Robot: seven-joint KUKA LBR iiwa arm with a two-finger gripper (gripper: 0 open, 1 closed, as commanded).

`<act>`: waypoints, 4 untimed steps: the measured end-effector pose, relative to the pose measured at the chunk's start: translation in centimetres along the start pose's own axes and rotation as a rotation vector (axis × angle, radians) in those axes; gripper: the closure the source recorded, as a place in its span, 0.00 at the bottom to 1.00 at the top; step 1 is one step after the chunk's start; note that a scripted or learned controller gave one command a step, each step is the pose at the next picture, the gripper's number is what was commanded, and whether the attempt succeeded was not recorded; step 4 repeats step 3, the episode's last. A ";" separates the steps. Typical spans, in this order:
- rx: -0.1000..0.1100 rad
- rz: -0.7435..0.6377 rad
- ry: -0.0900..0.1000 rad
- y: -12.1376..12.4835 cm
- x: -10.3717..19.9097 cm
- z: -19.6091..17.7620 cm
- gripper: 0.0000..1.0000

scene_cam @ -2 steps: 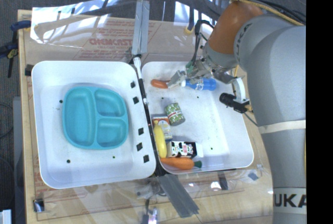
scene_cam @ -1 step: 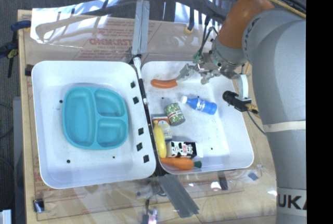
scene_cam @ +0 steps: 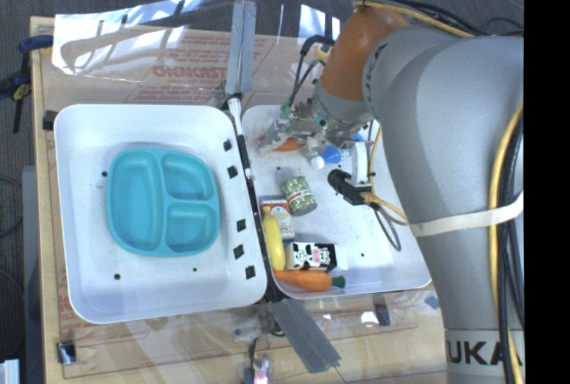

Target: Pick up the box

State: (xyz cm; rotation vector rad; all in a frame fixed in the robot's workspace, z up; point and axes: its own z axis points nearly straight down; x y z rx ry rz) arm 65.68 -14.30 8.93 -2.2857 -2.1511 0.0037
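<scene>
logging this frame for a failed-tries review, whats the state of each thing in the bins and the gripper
gripper: low at the far end of the right bin, fingers hard to read
box: lying flat near the right bin's front edge, not held
carrot: lying on its side in front of the box
banana: lying lengthwise along the right bin's left wall
can: tipped over, mid-bin
blue tray: flat, right side up in the left bin

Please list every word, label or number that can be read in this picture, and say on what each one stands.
"UKA": on the arm's base, cut off at the left.
Red print on the board behind the bins: too blurred to read.
Labels on the can and the box: too small to read.
</scene>
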 end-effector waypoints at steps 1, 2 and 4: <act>-0.004 -0.175 -0.002 0.2 -3.0 -3.6 0.00; 0.001 -0.029 0.000 0.0 -0.3 0.0 0.00; -0.003 -0.072 -0.001 0.3 -4.9 -5.1 0.00</act>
